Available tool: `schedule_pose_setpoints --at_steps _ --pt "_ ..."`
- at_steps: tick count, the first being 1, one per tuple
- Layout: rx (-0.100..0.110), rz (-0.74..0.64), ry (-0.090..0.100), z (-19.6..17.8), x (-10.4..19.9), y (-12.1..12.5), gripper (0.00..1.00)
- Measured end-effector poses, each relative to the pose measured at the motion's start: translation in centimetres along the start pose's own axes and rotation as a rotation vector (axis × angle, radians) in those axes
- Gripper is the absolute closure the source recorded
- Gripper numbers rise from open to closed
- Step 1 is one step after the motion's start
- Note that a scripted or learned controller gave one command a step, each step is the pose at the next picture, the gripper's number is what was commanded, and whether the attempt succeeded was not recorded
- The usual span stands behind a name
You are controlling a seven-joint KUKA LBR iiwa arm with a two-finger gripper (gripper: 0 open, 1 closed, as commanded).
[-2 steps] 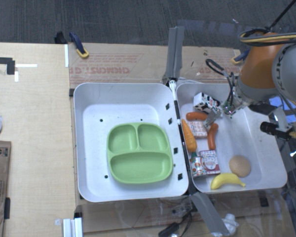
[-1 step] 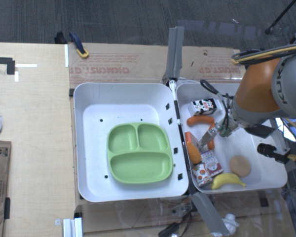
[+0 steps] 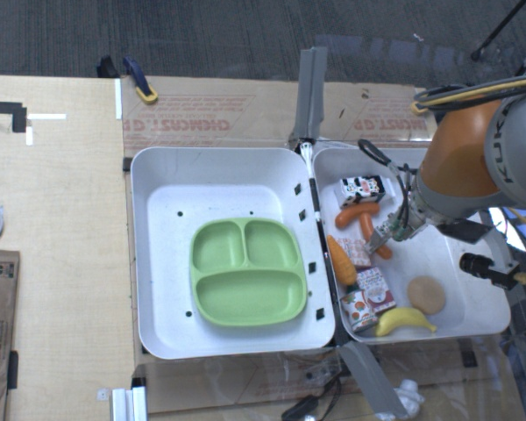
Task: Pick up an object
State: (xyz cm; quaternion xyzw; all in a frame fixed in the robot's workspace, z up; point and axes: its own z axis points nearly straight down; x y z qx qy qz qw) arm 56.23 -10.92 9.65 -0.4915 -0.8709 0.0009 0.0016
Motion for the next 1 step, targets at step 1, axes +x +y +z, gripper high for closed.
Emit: schedule_pose_setpoints --at_steps 1 --pt "0.0 -0.028 -0.002 -13.01 4.26 4.26 1.0"
